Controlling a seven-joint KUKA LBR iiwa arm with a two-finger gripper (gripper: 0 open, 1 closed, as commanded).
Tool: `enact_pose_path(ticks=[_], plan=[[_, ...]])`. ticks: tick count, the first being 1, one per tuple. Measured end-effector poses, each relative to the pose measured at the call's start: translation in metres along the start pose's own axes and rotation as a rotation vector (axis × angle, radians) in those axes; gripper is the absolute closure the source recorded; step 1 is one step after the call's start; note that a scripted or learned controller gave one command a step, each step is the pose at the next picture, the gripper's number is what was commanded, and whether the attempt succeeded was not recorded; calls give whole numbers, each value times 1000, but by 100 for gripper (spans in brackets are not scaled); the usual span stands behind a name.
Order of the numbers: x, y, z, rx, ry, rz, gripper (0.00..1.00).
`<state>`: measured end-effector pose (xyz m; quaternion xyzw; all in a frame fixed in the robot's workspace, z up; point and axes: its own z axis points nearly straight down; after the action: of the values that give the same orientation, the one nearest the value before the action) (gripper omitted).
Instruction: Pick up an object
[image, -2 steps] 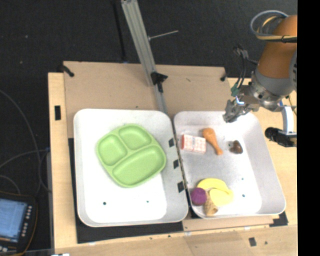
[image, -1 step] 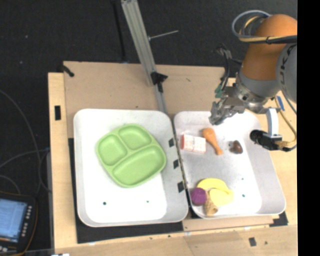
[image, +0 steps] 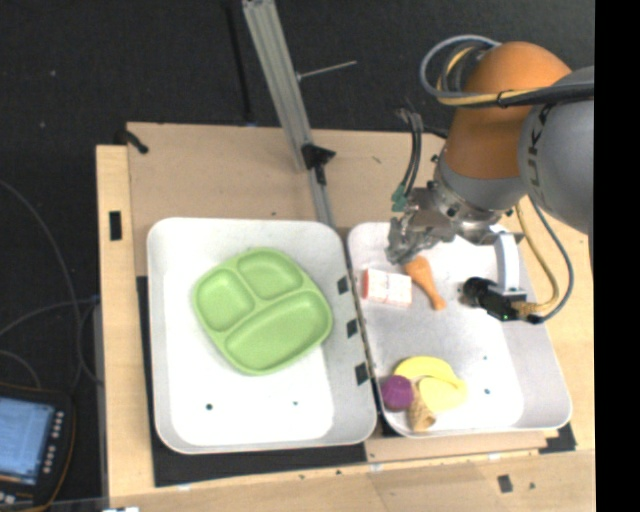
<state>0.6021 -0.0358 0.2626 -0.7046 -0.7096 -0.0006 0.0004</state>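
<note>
A tan bench (image: 230, 170) on a dark floor carries 2 white bins. The left bin (image: 180, 400) holds a green divided plate (image: 262, 310). In the right bin (image: 530, 380), the gripper (image: 405, 245) hangs at the far left corner; whether it is open or closed cannot be told. An orange carrot (image: 427, 282) lies just beside it, a white box (image: 386, 287) next to that. Near the front edge sit a yellow piece (image: 437, 378), a purple ball (image: 397, 392) and a tan piece (image: 421, 415).

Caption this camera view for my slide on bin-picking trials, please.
KUKA arm's gripper poised over an orange carrot in the right bin; green divided plate in the left bin.
</note>
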Motion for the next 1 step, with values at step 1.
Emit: enact_pose_path(ticks=[1], plan=[[54, -14, 13, 1, 0, 0, 100]])
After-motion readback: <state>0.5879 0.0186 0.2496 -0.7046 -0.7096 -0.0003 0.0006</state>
